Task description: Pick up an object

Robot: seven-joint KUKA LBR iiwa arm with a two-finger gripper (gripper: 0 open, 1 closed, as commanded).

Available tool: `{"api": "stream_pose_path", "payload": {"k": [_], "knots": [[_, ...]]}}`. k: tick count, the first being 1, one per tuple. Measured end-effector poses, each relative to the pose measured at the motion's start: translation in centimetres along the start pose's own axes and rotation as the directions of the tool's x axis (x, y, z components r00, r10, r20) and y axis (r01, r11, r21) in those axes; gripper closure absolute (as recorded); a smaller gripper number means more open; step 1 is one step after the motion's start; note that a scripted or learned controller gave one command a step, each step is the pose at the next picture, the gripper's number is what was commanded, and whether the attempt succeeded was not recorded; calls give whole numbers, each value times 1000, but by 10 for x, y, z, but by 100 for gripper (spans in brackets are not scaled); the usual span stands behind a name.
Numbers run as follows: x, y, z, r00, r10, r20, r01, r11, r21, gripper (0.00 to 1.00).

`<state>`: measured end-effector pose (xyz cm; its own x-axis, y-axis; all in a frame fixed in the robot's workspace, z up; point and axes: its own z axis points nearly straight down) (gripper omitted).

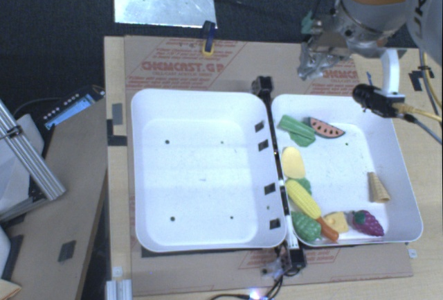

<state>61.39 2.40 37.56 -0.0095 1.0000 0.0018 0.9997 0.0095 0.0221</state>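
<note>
Item: my tool [317,68], hanging above the far rim of the right bin [401,174], well clear of its contents. I cannot tell how it is set, and nothing shows in its hold.

Stock, placed from the divider [275,153] between the bins:
- green pod [297,129], just beside the divider at the far end; long, ridged, matt plastic.
- melon slice [325,127], just beyond the pod, touching it or nearly so; flat red wedge, dark rind.
- yellow piece [293,163], beside the divider, mid-length; smooth, rounded.
- corn [304,199], nearer end; knobbly, tapered, lying slantwise.
- green lump [305,226], near corner, against a small orange piece [329,228].
- grapes [369,223], well off the divider; purple, bumpy cluster.
- cone [377,187], farthest from the divider; tan, ribbed.

The left bin [149,153] holds no stock.

Handling note, my judgement: the cone and grapes lie apart from neighbours and give the cleanest approach. I would descend straight, straddle the narrow axis, and avoid the crowded row along the divider, where smooth round toys may slip aside.
</note>
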Motion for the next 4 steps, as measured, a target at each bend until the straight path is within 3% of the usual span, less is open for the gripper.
{"api": "stream_pose_path", "payload": {"k": [1,2,3,4], "knots": [[-48,47,-123,1000,10,5,-10,1000,4,100],[-105,57,-162,1000,12,5,-12,1000,14,100],[-96,-25,-147,1000,9,0,-9,1000,22,100],[-93,-81,-115,1000,9,1,-9,1000,24,100]]}}
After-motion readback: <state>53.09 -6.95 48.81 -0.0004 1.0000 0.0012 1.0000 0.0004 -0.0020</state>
